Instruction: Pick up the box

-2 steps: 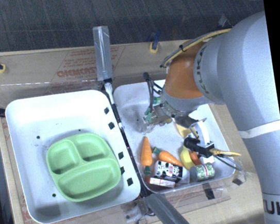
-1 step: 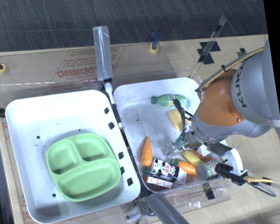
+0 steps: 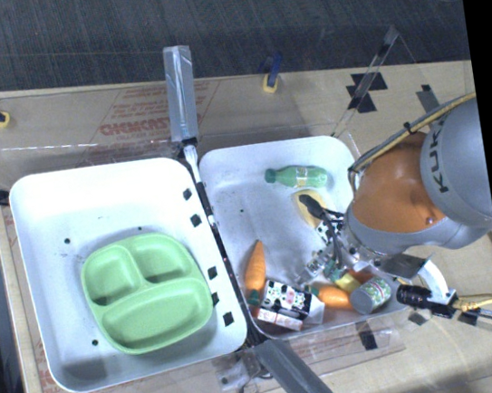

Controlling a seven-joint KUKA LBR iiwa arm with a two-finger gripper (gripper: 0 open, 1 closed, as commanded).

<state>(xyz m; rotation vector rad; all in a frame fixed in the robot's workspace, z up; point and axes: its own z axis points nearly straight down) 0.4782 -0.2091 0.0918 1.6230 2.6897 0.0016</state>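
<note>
A pale green plastic tray with three compartments (image 3: 148, 290) lies in the left white bin (image 3: 36, 204), while the right white bin (image 3: 242, 169) holds an orange carrot (image 3: 254, 268) standing at a slant beside the divider. The small printed cardboard box (image 3: 285, 303) rests near that bin's front wall, just right of the carrot's lower end, with a green plastic bottle (image 3: 297, 175) lying near the back. The grey arm's gripper (image 3: 331, 251) is low among the clutter right of the box, and whether its fingers are spread or closed cannot be told
</note>
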